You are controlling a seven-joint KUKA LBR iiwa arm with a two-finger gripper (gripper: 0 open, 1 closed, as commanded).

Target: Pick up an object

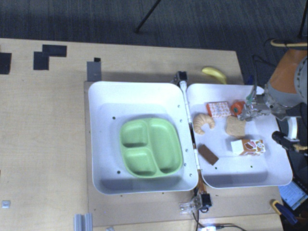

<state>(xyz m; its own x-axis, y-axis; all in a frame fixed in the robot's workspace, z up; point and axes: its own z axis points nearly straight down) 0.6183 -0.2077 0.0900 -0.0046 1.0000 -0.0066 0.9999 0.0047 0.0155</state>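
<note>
Nothing is lifted yet: the gripper (pixel 249 110) hovers just above the toast (pixel 235 126); I cannot tell how its claw stands.

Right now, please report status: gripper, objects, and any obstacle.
Gripper low over right bin, between orange item and bread slice. Nothing seen held. Croissant, brown bar lie apart.

Pale green three-compartment plastic tray (pixel 151 146); golden-tan croissant (pixel 203 121); dark brown rectangular bar (pixel 208 154); red-and-white patterned carton (pixel 219 109); yellow banana (pixel 214 74); two shallow white bins (pixel 103 129); light tan bench (pixel 43 143).
</note>
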